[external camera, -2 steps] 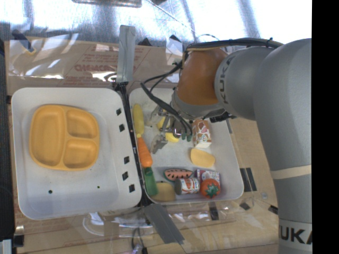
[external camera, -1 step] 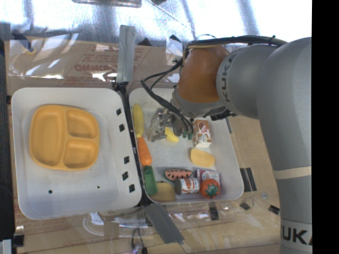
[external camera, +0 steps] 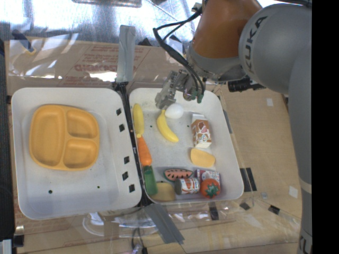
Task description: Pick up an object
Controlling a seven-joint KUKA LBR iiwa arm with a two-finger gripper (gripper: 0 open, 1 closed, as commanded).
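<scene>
My gripper (external camera: 175, 93) hangs over the far end of the right bin (external camera: 229, 142), its fingers open and nothing between them. Just below it lies a white egg (external camera: 174, 110), apart from the fingertips. A yellow banana (external camera: 167, 128) lies next to the egg toward the front. Along the bin's left wall sit a yellow corn cob (external camera: 138, 119), an orange carrot (external camera: 144, 151) and a green cucumber (external camera: 150, 179). A small carton (external camera: 201, 133) and a cheese wedge (external camera: 202, 157) lie to the right.
At the right bin's front are a watermelon slice (external camera: 175, 174), a can (external camera: 189, 185), a red tomato (external camera: 210, 188) and a yellowish piece (external camera: 164, 191). The left bin (external camera: 21, 189) holds a yellow divided plate (external camera: 64, 136). The arm's bulk looms over the far right.
</scene>
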